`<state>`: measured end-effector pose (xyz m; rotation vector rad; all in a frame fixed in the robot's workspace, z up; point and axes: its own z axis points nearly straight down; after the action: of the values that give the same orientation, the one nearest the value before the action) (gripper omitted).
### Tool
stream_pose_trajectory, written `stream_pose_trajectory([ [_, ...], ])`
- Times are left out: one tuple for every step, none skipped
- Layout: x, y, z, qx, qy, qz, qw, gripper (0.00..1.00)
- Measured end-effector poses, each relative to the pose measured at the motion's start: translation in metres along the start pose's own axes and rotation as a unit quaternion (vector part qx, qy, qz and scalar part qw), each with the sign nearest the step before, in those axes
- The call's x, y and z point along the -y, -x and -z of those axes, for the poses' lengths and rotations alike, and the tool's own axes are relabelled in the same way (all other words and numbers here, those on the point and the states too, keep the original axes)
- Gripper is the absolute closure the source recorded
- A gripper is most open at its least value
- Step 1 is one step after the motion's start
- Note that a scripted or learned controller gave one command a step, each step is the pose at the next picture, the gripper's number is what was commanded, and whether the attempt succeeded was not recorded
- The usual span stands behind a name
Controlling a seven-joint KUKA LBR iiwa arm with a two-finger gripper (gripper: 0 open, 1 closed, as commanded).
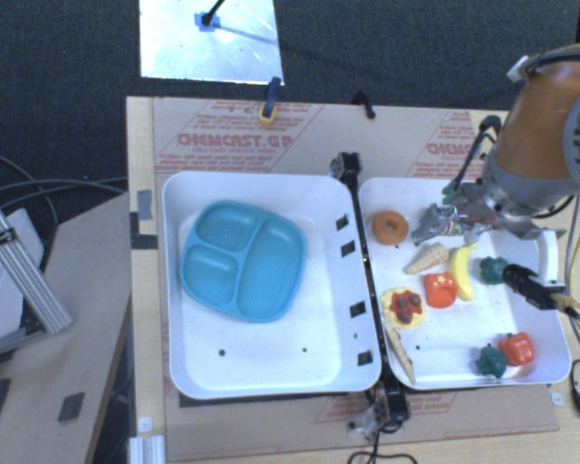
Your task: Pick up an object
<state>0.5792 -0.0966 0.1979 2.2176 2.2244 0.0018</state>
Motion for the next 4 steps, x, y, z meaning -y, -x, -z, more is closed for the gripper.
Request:
stream_pose_trajectory([
  [0.023, 0.039, -0.119, 0.001, -0.002, -0.003, 1.0, 0.0],
  [0.046, -0.006, -0.114, -0.001, -0.002, 0.001, 1.0, 0.0],
  [0.044, -0.003, -0.103, 0.0, 0.001, 0.0, 1.0, 1.0],
  [0.043, 0.018, -0.023, 0.002, 0.004, -0.002, 1.0, 1.0],
])
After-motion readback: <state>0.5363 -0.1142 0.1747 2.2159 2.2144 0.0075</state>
